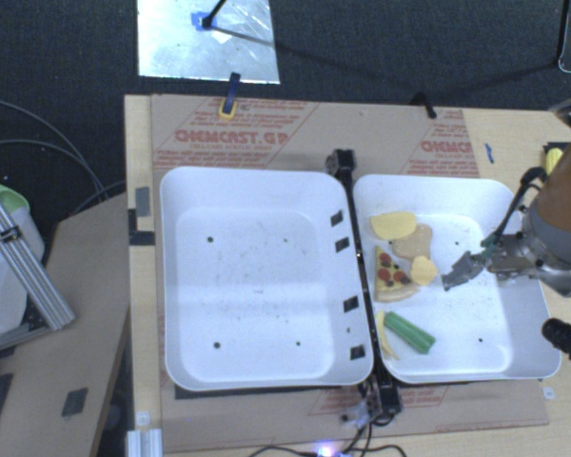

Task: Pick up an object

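Observation:
Several toy foods lie in the left half of the right bin (514, 350): a yellow oval piece (393, 225), a tan piece (414, 244), a pizza slice (392, 274) with red dots, a small yellow piece (423, 271) and a green stick (408, 332). A pale yellow strip (387, 343) lies by the green stick at the bin's left wall. My gripper (460, 271) hangs over the middle of the right bin, just right of the small yellow piece. Nothing shows between its dark fingers.
The left bin (257, 279) sits beside the right one, joined by a black divider with clips (347, 246). Both rest on a cardboard sheet (295, 131). A metal plate (207, 25) lies beyond the bench. An aluminium frame (19, 265) stands at the left.

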